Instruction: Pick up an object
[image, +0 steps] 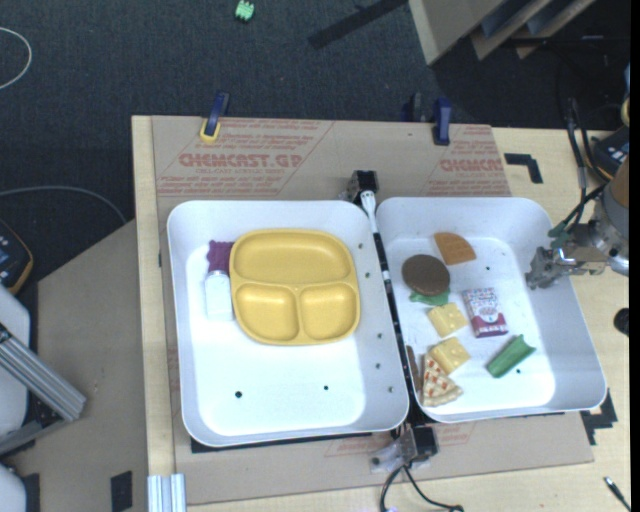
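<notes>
We saw our gripper (545, 265) at the right bin's (570, 345) right rim, nothing between its fingers; we could not tell their spread. The nearest pick, a red packet (485, 311), lay leftward, inside that bin.

The robot arm (612, 215) is mostly grey metal with a paler, shiny part near the wrist. At the 3 o'clock edge a dark round body shows above a whitish round part. Thin black cables (577, 150) curl along it, looping from about 2 o'clock. Its end piece, the gripper (543, 265), is small, grey and bumpy, with little dark bits like screws; it is too blurry to see the jaws
</notes>
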